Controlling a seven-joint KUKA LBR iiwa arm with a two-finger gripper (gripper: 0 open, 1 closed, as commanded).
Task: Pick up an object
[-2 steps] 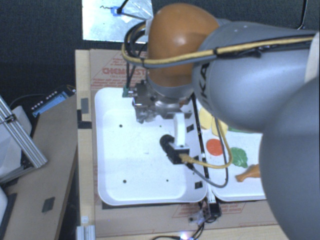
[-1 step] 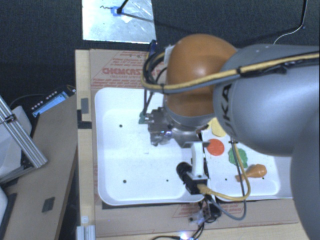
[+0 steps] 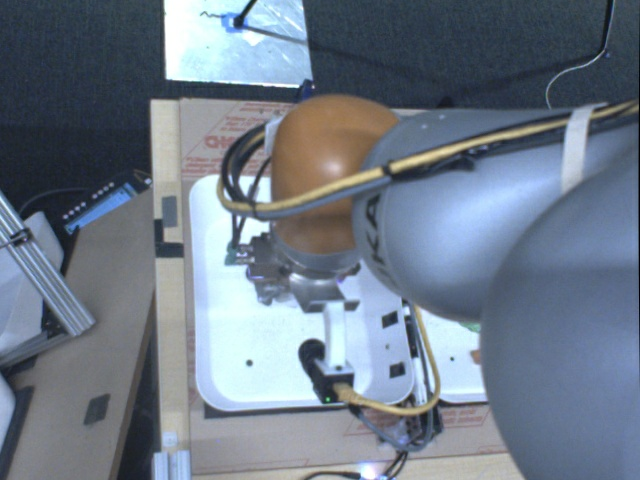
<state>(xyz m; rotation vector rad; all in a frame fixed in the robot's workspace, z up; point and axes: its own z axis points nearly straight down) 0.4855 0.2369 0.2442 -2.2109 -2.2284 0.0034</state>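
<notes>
Nearest the lens, the grey arm (image 3: 500, 268) enters from the right of the frame and covers most of that side. Orange lettering runs down its casing, of which only a K can be read. Its orange band (image 3: 325, 173) sits at frame centre.

At far left an aluminium rail (image 3: 45, 278) lies slantwise, with a blue-striped device (image 3: 100, 202) just above it; its markings are too small to read. The pale table (image 3: 105, 318) shows bare surface beside them. A silver sheet (image 3: 237, 26) lies at upper left on dark flooring.

A brown board (image 3: 225, 128) under the bins carries red print, which is not legible. The left bin (image 3: 240, 328) shows open white floor along its left and lower edges, with the rim unobstructed there. The end effector (image 3: 268, 273) hangs over this bin's middle, below the orange band; whether it is open or closed cannot be told.

Two dark squares (image 3: 390, 344) lie at the divide between the bins. In the right bin (image 3: 455, 376), a green object (image 3: 468, 324) shows only as a sliver at the arm's edge, well apart from the end effector.
</notes>
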